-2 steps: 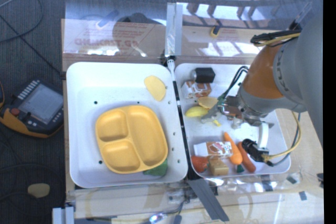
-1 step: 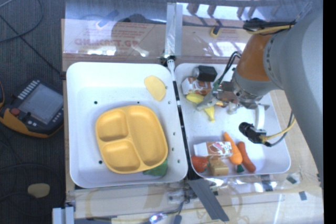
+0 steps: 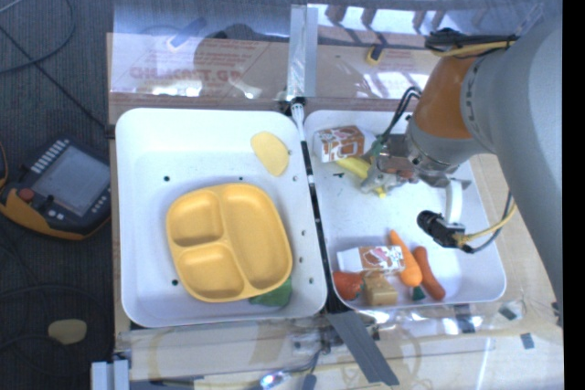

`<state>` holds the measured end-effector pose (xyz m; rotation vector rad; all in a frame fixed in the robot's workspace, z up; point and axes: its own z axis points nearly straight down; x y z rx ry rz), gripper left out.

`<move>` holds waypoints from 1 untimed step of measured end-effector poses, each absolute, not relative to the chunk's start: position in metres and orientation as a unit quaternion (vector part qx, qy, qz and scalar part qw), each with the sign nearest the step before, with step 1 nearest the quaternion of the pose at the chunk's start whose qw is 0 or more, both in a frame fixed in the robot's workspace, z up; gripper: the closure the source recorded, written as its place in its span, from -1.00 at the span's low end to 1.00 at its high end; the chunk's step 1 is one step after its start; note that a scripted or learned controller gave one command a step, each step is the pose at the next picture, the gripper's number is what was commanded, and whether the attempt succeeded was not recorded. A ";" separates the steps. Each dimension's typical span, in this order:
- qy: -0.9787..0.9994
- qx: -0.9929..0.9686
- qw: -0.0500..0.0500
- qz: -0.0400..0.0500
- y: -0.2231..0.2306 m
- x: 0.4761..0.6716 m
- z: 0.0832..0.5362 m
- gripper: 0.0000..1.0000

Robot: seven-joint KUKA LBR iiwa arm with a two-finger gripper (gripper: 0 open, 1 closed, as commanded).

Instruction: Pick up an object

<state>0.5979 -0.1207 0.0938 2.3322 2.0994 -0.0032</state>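
Observation:
My gripper (image 3: 382, 178) reaches down into the upper middle of the right bin (image 3: 475, 237), under the arm's orange band (image 3: 445, 100). It is right beside a yellow banana-shaped piece (image 3: 356, 167), and touching or apart is unclear from this angle. A small brown and white carton (image 3: 339, 142) lies just left of that, near the bin's top left corner. Along the bin's front sit two carrots (image 3: 409, 258), a red and white packet (image 3: 378, 258), a tan block (image 3: 381, 291) and an orange-red piece (image 3: 345, 285).
The left bin (image 3: 146, 151) holds a yellow divided plate (image 3: 228, 240), a pale yellow oval piece (image 3: 271, 152) and a green item (image 3: 271, 295) peeking from under the plate. A black cable connector (image 3: 437, 227) hangs over the right bin. A handheld controller (image 3: 55, 189) lies on the floor, left.

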 end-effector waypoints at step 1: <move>0.671 0.742 -0.001 -0.003 -0.056 0.602 0.179 1.00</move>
